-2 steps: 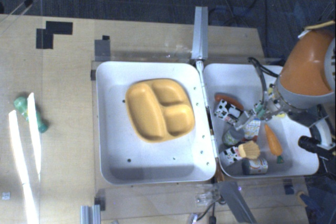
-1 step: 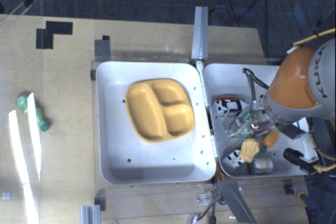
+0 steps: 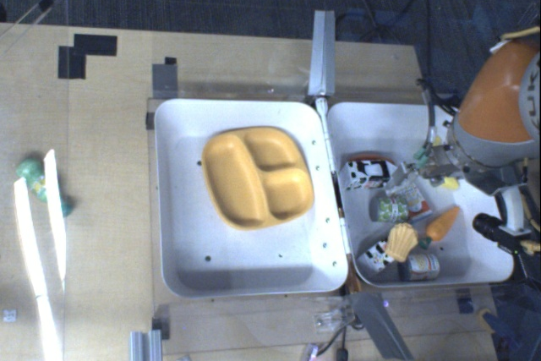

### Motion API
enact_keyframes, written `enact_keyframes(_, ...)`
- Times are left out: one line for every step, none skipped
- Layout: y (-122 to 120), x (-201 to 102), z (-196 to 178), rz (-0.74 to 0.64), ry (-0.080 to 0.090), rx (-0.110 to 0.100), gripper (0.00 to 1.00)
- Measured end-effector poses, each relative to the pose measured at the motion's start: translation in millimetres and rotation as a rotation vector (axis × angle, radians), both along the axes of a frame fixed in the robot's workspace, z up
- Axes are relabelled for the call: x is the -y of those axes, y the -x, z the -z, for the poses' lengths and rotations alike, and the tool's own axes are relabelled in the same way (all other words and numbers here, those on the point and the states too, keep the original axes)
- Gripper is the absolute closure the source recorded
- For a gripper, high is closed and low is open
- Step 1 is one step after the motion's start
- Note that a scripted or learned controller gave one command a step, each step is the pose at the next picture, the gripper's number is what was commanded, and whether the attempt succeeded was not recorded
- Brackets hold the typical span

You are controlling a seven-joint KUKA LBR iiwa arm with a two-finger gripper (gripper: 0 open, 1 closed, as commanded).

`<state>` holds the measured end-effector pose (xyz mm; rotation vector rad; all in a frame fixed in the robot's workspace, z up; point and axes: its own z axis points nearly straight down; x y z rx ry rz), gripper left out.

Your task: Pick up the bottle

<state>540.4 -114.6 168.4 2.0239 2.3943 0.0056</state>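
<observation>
A yellow tray (image 3: 256, 176) is lying in the left bin (image 3: 177, 266) on the table (image 3: 84, 182). The bottle (image 3: 397, 205) is judged to be the clear greenish item lying at the centre of the right bin (image 3: 499, 266), crowded by a cow-patterned toy (image 3: 366, 172) at its 10 o'clock, a carrot (image 3: 442, 223) at 4 and a yellow shell-like thing (image 3: 401, 242) at 6. The end effector (image 3: 433, 158) is being held at the bottle's 1 o'clock; whether it is open or closed cannot be told, and nothing is seen in it. A neighbour is at risk of being clipped or grabbed instead, since the clutter is so tight.
</observation>
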Motion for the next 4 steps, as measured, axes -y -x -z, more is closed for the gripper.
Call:
enact_keyframes(-34, 8, 74, -0.185, 0.005, 0.011, 0.0)
enact_keyframes(-28, 16, 74, -0.401, 0.011, 0.015, 0.0)
enact_keyframes(35, 6, 72, -0.503, 0.02, 0.031, 0.0)
enact_keyframes(31, 7, 59, -0.5, 0.027, 0.044, 1.0)
